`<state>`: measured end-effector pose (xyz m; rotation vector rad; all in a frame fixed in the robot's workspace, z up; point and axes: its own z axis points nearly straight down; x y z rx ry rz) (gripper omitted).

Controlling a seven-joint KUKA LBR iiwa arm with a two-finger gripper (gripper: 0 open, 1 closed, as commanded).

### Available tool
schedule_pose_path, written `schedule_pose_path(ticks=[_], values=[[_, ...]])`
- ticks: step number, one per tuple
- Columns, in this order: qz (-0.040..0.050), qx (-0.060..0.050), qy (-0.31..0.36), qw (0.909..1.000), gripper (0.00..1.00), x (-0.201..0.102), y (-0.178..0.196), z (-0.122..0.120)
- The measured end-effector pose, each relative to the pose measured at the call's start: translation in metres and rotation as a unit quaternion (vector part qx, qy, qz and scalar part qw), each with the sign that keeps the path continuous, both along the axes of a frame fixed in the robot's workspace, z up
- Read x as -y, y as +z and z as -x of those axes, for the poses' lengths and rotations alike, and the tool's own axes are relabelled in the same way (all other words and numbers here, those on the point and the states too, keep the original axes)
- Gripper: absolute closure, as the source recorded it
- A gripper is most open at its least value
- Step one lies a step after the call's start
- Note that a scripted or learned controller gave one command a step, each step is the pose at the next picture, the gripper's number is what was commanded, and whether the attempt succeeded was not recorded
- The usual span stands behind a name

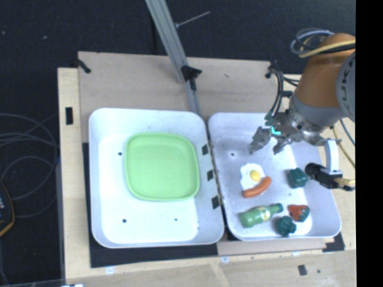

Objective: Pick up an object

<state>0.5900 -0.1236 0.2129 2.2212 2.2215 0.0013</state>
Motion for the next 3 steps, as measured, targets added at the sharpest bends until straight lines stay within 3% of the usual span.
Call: schedule_pose_path(ticks=[1, 3], values=[[0.0000, 0.000, 0.000, 1.0000, 0.00, 0.000, 0.000, 0.000], [0.0002, -0.003, 0.000, 1.0000, 0.00, -0.008, -0.101, 0.006]])
